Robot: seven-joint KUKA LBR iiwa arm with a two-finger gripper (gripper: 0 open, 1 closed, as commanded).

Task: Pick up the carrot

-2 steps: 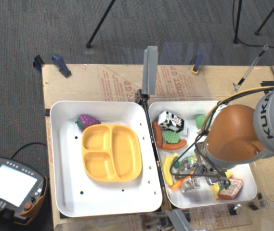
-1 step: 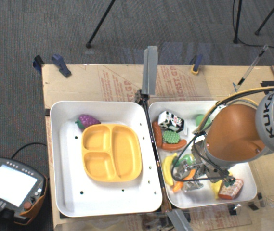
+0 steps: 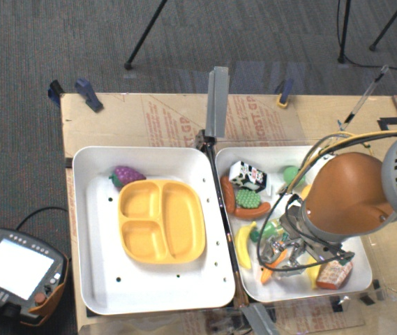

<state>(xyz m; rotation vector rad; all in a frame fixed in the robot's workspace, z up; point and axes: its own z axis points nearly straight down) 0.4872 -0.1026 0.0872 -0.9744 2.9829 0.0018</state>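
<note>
The carrot point(image 3: 268, 269) is a small orange piece lying near the front of the right bin point(image 3: 363, 285), with green leaves point(image 3: 262, 230) just above it. My gripper point(image 3: 282, 251) hangs low over the carrot, directly under the orange wrist band point(image 3: 341, 190). The wrist and cables hide much of the carrot, so I cannot say whether it is touched.
A yellow banana point(image 3: 243, 246) lies left of the carrot. Behind it are a red sausage point(image 3: 227, 194), a green item point(image 3: 248, 201), a cow-patterned carton point(image 3: 248, 176) and a green ball point(image 3: 292, 174). A red packet point(image 3: 335, 275) sits front right. The left bin point(image 3: 93, 257) holds a yellow divided plate point(image 3: 162, 220) and purple grapes point(image 3: 127, 175).
</note>
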